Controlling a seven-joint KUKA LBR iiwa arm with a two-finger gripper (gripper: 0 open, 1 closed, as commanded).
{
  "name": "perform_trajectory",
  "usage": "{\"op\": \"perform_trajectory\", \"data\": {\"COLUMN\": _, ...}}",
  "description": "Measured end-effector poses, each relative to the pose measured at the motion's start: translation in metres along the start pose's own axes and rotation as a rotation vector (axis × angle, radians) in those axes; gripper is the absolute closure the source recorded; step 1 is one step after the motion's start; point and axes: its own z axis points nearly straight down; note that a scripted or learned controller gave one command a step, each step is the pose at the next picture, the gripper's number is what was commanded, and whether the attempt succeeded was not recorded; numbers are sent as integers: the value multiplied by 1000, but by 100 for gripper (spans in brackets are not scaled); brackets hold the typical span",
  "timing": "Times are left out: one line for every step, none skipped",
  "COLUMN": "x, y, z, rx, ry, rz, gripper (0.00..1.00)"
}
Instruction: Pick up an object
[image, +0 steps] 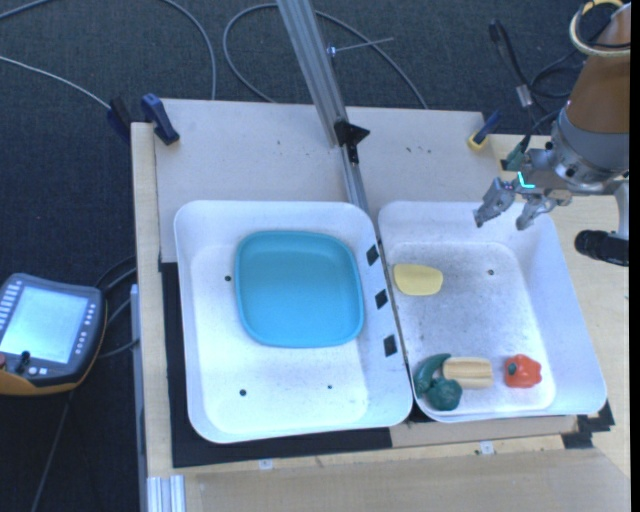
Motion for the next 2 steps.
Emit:
{"op": "perform_trajectory", "data": {"x": 0, "y": 0, "z": 0, "rx": 0, "ry": 0, "rz": 0, "gripper": 0}}
{"op": "perform_trajectory", "data": {"x": 5, "y": 2, "z": 43, "rx": 3, "ry": 1, "rz": -1, "gripper": 0}}
